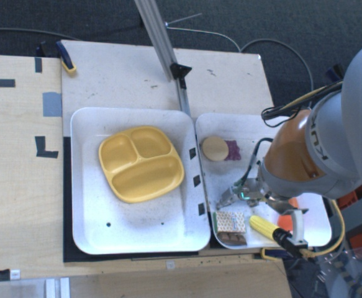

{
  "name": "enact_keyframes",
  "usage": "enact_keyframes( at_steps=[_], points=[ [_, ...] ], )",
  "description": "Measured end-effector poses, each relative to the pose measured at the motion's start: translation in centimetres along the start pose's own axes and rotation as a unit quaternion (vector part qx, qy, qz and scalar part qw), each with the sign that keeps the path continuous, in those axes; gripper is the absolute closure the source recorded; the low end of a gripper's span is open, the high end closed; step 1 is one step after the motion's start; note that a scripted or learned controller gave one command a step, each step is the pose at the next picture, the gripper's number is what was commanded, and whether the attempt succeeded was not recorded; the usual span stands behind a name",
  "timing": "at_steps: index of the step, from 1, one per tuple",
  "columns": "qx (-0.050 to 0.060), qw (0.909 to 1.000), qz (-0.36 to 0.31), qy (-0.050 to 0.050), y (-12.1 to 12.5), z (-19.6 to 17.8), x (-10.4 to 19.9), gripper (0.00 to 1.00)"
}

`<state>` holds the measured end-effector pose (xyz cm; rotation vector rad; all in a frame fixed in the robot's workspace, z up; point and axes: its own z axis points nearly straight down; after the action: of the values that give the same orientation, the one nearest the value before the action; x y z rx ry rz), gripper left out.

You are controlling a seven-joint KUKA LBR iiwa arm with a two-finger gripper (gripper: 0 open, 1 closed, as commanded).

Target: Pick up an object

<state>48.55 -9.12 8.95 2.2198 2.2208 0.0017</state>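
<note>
While gripper (231, 197) hangs low over right bin (230, 124), jaw opening cannot be told; nothing seen held. Patterned block (231, 222) just beside jaws, nearest, so likely target. Yellow-handled tool (264, 226) near; tan disc (215, 148) farther off.

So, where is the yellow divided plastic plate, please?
In the camera view, the yellow divided plate lies in the left white bin, left of the round tan disc.

Probably a robotics lab: a plywood bench (19, 185) patched with grey tape (51, 104), a metal rail (154, 23), loose cables (274, 45) over dark carpet (44, 5), and a grey robot arm (339, 135).
</note>
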Motion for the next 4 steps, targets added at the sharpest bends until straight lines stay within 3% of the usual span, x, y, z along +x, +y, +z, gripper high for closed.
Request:
enact_keyframes(
  at_steps=[1,2,3,4],
  points=[
    [0.001,1.0000,0.000,0.000,0.0,0.0,-3.6,0.00],
    [0.000,1.0000,-0.001,-0.001,0.0,0.0,-0.5,0.00],
    [0.001,1.0000,-0.001,0.000,3.3,0.0,-2.3,0.00],
    [-0.001,1.0000,-0.002,0.000,8.4,-2.3,-1.0,0.00]
  ],
)
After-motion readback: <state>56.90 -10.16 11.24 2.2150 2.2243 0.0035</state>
